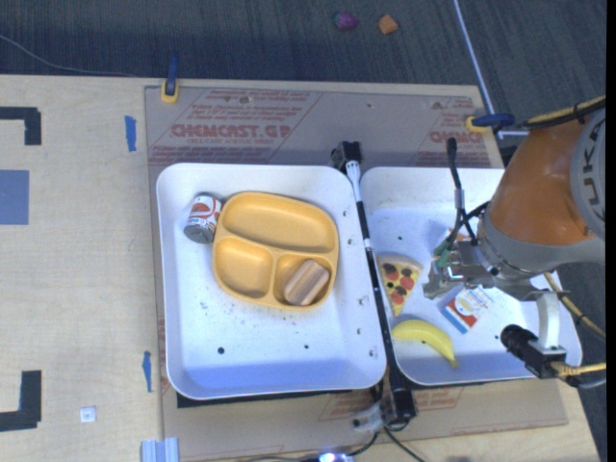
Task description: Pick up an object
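In the right bin [423, 186], the metal hand [445, 279] hovers near a curved banana [424, 340].

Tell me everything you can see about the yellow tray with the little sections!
The yellow tray looks like smooth plastic, with rounded corners and three hollows: one long one on the far side and two smaller ones nearer the camera. It lies flat, slightly turned, in the left white bin. A tan, roll-shaped piece sits in its near right hollow. A small red and white can lies against its left edge. The other two hollows hold nothing.
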